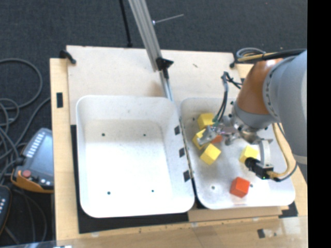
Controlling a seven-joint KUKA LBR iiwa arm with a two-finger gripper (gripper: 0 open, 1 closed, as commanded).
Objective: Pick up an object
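Right bin (279,192): gripper (211,136), grip unclear, among yellow blocks (210,153).

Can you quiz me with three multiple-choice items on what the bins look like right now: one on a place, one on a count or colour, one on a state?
1. Which bin holds the blocks?
A. The left-hand bin in the picture
B. The right-hand bin in the picture
C. Both bins

2. What colour is the block nearest the front rim of its bin?
A. Yellow
B. Blue
C. Orange-red

3. Where is the gripper?
A. Low among the yellow blocks
B. High above the left-hand bin
C. Parked off the bench

Key:
1 B: all blocks lie in the right-hand bin.
2 C: the orange-red block sits alone near the front rim.
3 A: the gripper is down between the yellow blocks; whether it grips one cannot be told.
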